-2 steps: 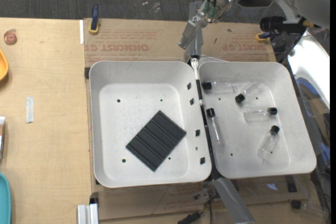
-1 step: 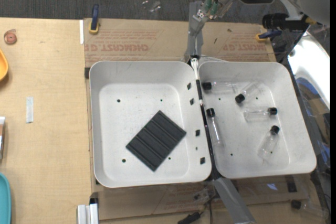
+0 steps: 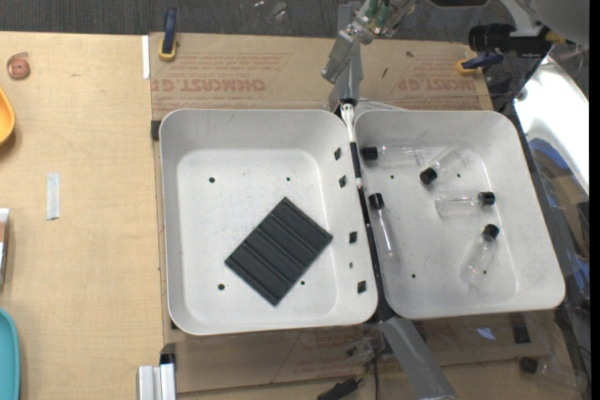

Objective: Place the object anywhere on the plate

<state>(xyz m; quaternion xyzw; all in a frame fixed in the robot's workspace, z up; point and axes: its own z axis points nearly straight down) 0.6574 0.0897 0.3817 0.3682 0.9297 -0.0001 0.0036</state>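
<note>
Camera view: cardboard [image 3: 281, 70] printed "CHEMCAST GP", reversed; fingers [image 3: 342, 61] hold nothing, spread unclear.

Matt ribbed black plate [image 3: 279, 250], clear glossy vials [image 3: 464, 203], smooth white plastic bins [image 3: 173, 229].

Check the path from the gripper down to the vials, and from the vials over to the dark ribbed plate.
Nothing visible blocks the gripper above the bins' far edge from the clear vials in the right bin. Toward the dark plate in the left bin, the two bins' adjoining walls must be cleared.
</note>
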